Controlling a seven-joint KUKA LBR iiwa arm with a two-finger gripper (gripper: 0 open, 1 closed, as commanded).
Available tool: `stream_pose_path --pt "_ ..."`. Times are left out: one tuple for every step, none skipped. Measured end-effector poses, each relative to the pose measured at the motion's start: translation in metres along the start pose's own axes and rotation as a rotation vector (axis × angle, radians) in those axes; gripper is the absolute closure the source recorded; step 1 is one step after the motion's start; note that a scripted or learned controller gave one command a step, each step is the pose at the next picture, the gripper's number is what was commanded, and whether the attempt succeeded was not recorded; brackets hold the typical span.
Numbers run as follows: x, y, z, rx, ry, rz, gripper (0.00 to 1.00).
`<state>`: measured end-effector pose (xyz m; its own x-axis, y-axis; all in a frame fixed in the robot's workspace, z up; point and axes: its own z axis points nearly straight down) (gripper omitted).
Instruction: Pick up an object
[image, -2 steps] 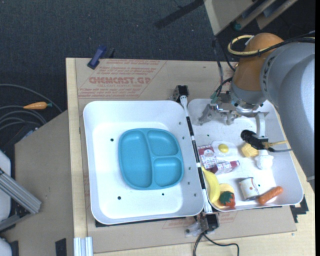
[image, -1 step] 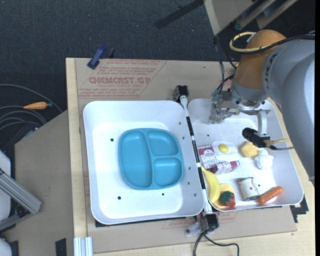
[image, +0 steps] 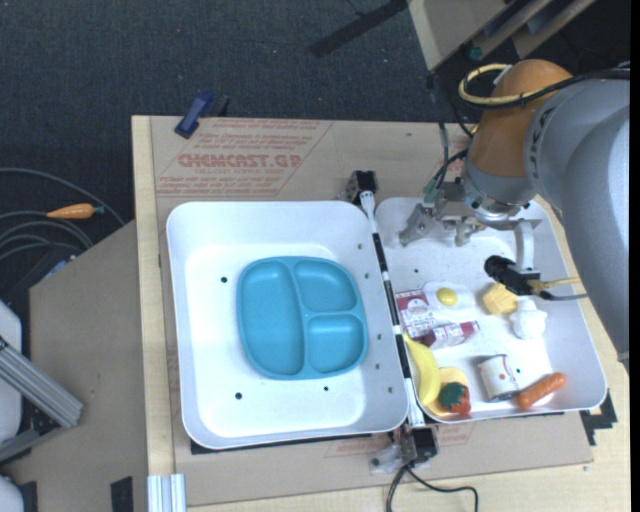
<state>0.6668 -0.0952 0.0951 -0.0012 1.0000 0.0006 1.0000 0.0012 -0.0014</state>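
Note:
My gripper (image: 438, 234) hangs over the far left part of the right bin (image: 585, 352), its two grey fingers spread apart with nothing between them. In front of it lie a red and white packet (image: 420, 313), a small fried-egg toy (image: 446, 296), a yellow block (image: 499, 299) and a white lump (image: 528, 320). Nearer the front edge are a banana (image: 424, 366), a red fruit (image: 456, 397), a small tin can (image: 496, 376) and a carrot (image: 540, 390). All of them lie below the gripper and apart from it.
The left bin (image: 200, 235) holds a blue divided plate (image: 300, 315). A blue clip (image: 195, 115) lies on the board's far corner. Another carrot (image: 72, 211) lies on the floor at left, by some cables.

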Motion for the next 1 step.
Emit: stream_pose_path --pt "0.0005 0.0007 -0.0106 -0.002 0.000 0.000 1.00"
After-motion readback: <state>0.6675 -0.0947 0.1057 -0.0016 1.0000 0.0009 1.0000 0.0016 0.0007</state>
